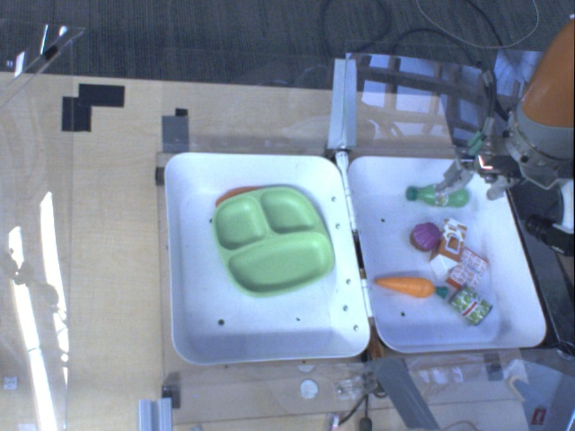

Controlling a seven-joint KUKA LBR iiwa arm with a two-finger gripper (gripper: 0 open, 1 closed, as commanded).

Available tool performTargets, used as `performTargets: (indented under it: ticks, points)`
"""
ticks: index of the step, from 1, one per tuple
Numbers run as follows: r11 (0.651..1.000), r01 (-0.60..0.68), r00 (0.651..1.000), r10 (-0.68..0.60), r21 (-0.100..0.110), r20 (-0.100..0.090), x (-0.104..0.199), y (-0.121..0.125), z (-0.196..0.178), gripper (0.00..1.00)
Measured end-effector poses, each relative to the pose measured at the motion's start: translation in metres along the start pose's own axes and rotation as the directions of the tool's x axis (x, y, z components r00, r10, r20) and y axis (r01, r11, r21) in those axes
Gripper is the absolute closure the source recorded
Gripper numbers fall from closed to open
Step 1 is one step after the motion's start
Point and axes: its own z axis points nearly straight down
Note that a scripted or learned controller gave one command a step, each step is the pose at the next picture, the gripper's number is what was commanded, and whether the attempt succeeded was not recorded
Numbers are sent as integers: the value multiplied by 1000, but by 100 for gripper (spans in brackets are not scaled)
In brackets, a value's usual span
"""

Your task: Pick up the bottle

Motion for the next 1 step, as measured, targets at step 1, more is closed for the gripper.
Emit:
performTargets:
  ticks: [1]
  points:
    - [1000,20,1000,-20,0,1,-67,57,87,0]
